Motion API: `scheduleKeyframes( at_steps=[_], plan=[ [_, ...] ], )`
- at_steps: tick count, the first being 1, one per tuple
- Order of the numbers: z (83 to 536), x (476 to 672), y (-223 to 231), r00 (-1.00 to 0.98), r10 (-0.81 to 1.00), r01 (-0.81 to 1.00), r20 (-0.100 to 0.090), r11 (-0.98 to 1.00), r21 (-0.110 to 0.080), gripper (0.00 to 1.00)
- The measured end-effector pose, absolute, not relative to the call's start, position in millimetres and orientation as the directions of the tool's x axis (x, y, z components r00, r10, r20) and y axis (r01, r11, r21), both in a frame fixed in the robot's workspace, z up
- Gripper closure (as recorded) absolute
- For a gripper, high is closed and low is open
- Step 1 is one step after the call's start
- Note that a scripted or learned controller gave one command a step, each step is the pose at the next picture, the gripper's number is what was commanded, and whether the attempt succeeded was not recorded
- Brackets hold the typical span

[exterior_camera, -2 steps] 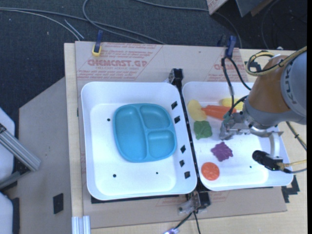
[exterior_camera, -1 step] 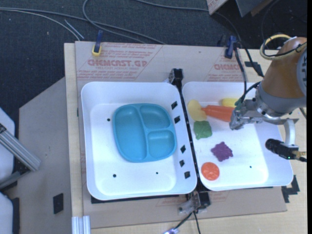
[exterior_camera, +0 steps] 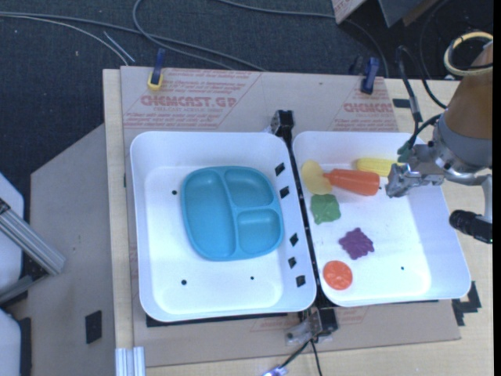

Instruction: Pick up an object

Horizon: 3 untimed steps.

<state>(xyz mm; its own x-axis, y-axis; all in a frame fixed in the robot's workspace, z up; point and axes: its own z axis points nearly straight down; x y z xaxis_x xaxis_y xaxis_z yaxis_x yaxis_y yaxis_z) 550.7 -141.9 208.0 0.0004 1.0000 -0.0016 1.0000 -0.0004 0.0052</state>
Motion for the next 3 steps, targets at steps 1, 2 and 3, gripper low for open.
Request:
scheduleKeyframes(
  at_steps=[1,2,3],
  plan=[
    [271,552.6,-148,-0.001,1.0,1.0,-0.002,0.001,0.007,1.0],
    [251,547.2,-98,-0.005,1.0,1.0,0.003,0.005,-0.003,1.0],
    [252,532.3,-48,-0.004,1.0,1.0,0.002,0.004,-0.003,1.0]
  ],
)
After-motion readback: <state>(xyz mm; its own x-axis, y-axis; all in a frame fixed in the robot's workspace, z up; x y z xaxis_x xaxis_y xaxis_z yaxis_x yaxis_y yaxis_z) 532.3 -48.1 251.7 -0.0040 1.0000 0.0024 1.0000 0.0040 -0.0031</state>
